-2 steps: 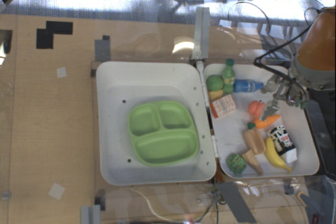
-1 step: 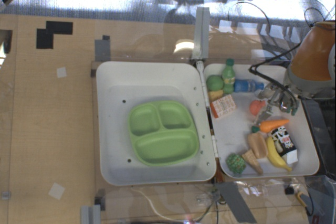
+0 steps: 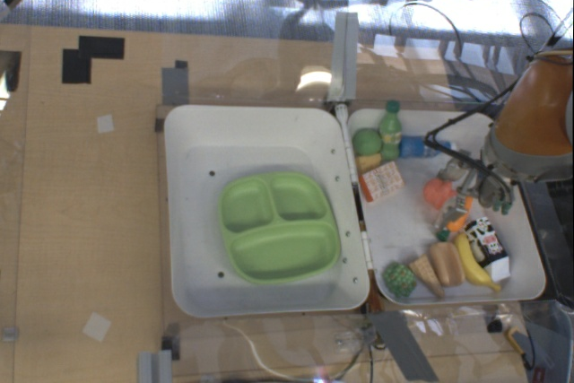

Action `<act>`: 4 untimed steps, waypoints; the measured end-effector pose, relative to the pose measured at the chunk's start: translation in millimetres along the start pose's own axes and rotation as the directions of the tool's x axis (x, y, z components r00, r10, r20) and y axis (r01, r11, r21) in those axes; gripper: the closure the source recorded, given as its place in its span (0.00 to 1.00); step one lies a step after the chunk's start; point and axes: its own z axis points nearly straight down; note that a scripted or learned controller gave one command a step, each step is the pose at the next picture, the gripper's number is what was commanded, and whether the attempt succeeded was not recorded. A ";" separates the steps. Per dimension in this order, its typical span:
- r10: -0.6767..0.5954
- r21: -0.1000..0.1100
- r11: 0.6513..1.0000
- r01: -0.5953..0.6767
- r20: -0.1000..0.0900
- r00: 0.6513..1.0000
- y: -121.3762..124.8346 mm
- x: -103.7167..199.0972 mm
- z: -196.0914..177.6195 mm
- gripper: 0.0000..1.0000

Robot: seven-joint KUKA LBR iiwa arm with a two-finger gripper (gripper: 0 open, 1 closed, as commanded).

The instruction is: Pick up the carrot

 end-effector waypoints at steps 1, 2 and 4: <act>-0.093 0.000 0.996 0.093 0.002 0.996 8.6 41.5 -1.4 0.00; -0.030 0.000 1.000 0.030 -0.008 1.000 15.6 -36.1 -8.9 0.00; -0.014 -0.004 1.000 0.014 0.009 1.000 52.2 28.7 -14.6 1.00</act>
